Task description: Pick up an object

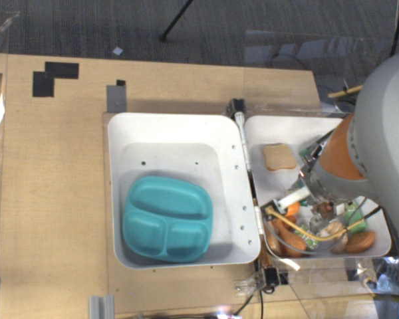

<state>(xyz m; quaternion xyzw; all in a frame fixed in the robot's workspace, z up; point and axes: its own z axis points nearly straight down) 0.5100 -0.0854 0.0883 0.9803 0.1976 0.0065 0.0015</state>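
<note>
The grey arm's gripper [317, 212] hangs low over the jumbled orange and brown toy foods [289, 239] in the right white bin [269, 130]; whether it grips anything, I cannot tell.

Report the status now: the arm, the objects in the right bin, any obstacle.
Arm low over right bin. Cluttered pile beneath it, nothing seen lifted. Tan slice apart. Teal tray in left bin.

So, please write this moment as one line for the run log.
arm: over right bin | gripper: low among cluttered items, grasp unconfirmed | teal tray: left bin | tan slice: right bin, untouched
</note>
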